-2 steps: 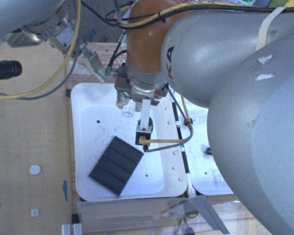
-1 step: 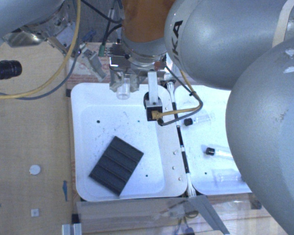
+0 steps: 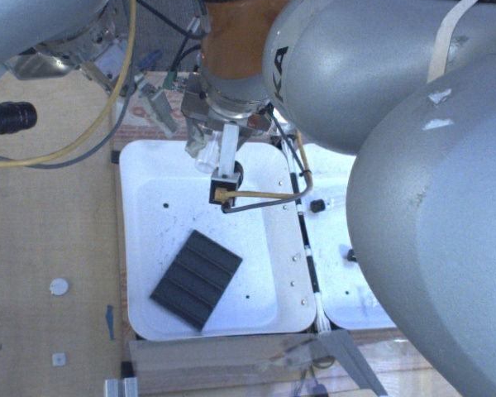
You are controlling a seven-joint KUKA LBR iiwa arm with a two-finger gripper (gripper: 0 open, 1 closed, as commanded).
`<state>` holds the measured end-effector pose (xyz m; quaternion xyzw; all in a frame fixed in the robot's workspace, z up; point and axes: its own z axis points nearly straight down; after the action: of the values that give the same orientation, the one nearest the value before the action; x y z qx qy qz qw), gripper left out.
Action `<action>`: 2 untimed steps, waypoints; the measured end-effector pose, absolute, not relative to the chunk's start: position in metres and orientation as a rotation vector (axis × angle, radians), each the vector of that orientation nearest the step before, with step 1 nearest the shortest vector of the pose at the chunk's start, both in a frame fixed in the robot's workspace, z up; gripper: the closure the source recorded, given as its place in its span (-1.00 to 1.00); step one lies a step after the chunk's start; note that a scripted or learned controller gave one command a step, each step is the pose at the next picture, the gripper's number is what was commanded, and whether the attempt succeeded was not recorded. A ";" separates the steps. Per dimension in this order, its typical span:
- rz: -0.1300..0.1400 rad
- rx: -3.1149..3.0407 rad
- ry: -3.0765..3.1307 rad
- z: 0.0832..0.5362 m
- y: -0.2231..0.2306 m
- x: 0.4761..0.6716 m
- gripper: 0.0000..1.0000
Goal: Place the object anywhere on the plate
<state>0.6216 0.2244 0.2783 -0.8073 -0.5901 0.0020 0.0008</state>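
A dark grey ribbed rectangular slab (image 3: 197, 278) lies flat and askew in the front part of the left white bin (image 3: 145, 222). My gripper (image 3: 207, 149) hangs over the back of that bin, well apart from the slab and up-right of it. Nothing can be made out in its grasp. The big grey arm covers most of the right bin (image 3: 339, 304).
A small black item (image 3: 317, 206) sits in the right bin close to the divider. On the tan bench left of the bins lie a small white disc (image 3: 59, 286) and a blue scrap (image 3: 109, 321). Cables hang over the bench behind the bins.
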 end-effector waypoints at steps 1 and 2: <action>0.008 -2.786 -1.447 0.235 0.225 0.596 1.00; 0.002 -2.670 -1.660 0.271 0.220 0.569 1.00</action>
<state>0.5693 0.2196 0.2706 -0.8493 -0.5280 0.0007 -0.0009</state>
